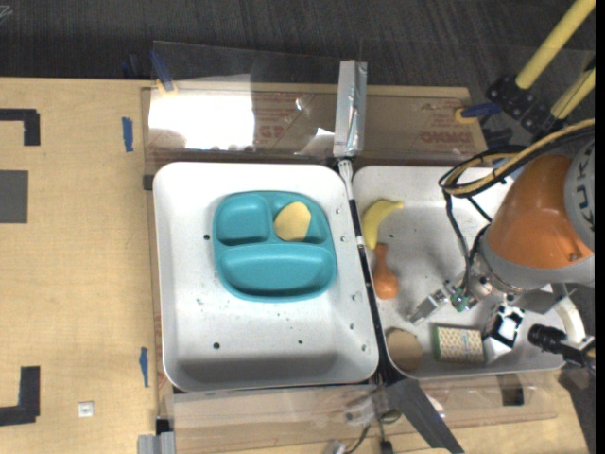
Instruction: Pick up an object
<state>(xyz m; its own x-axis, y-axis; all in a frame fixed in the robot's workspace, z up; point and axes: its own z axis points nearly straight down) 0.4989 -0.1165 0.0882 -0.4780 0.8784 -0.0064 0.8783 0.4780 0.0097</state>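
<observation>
The surface (66, 253) is light wood, filling the left of the frame. Black angular markings sit at its upper left (24, 126) and lower left (24, 395), with a grey square (11, 197) between them at the left edge. Short strips of blue tape (127, 132) lie near the bins' left border. A clear plastic sheet (246, 102) stands along the top centre, glare across its left part, beside a metallic upright post (350, 107). Cardboard panels (416, 121) with red printing line the upper edge. Dark carpet (284, 8) covers the floor at the top of the frame.
</observation>
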